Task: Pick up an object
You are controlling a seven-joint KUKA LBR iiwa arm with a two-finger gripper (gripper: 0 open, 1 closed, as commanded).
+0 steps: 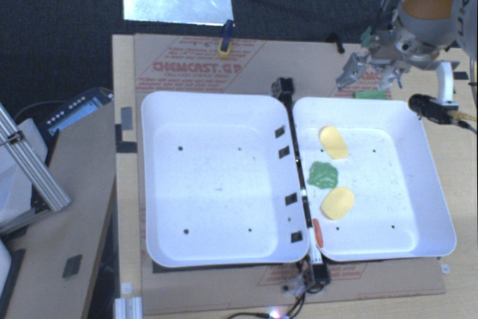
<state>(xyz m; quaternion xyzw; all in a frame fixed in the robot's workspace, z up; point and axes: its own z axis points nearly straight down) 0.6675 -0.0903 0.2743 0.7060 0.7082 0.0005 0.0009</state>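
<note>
The right bin (429,183) holds three small things near its left side: a yellow oval piece (334,143), a green crumpled piece (323,175) below it, and a second yellow piece (337,202) nearer the front. My gripper (371,78) hangs above the right bin's far rim, well up and to the right of these pieces. Its fingers look spread, so it is open. A small green thing (371,94) shows just under the gripper at the rim; I cannot tell whether it touches the fingers.
The left bin (160,160) lies beside the right one, with a black clipped divider (293,160) between them. A small red piece (317,233) lies by the divider's front end. A black fitting (429,107) sticks out at the right bin's far right corner.
</note>
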